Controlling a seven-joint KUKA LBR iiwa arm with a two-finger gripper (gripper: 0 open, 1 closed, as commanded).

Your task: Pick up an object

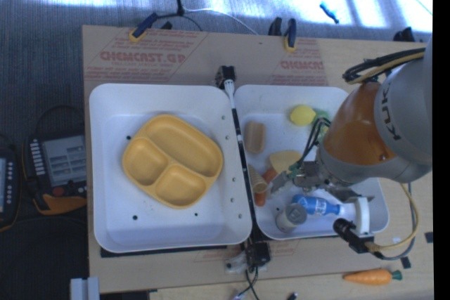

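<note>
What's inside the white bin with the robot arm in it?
In the right shallow white bin: a round yellow lemon-like toy, a tan bread-shaped piece, a pale yellow wedge and a blue-and-white bottle. The grey-and-orange arm covers the bin's right part, hiding whatever lies there.

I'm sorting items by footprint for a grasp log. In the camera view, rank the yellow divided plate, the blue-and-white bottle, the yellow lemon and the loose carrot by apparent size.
1. yellow divided plate
2. blue-and-white bottle
3. carrot, longer but slimmer than the lemon; those two look too alike to rank.
</note>
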